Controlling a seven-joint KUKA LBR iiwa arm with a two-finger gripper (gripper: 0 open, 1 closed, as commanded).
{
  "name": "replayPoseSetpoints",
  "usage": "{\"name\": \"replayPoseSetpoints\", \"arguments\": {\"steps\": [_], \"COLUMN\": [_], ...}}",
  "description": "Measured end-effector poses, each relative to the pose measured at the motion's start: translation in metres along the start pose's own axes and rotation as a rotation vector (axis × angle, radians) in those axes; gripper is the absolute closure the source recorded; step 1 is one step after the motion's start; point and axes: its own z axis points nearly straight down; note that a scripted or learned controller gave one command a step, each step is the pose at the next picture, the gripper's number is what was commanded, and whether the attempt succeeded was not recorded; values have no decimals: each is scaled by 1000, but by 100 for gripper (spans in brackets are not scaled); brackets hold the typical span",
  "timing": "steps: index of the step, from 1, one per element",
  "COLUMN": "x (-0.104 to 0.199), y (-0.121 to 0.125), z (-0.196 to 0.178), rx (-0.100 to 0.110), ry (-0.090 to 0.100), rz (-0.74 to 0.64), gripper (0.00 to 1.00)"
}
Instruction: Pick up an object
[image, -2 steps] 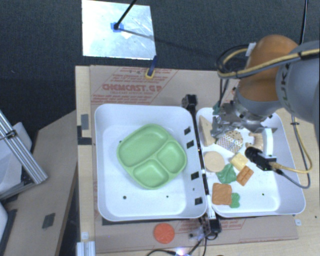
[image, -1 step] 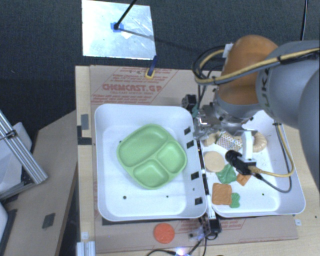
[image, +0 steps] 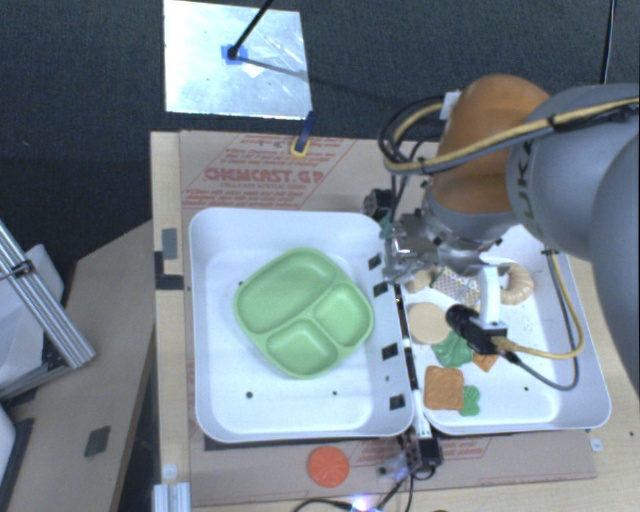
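Observation:
The right bin holds several small toy foods. Among them are a tan round disc, an orange square cracker, a green leafy piece and a beige ring-shaped piece. My gripper hangs low over the upper middle of this bin, just above a speckled flat piece and next to the tan disc. The wrist and the orange-banded arm hide the gripper's tips and the bin's far part. I see nothing lifted off the bin floor.
The left bin holds a light green divided plate. An orange disc lies on the bench in front of the bins. A yellow cable loops over the right bin. The divider between the bins carries black clips.

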Motion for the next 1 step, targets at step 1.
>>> {"name": "replayPoseSetpoints", "arguments": {"steps": [1], "x": [-1], "y": [2], "z": [7], "rx": [-1], "ry": [-1], "rz": [5], "gripper": [100]}}
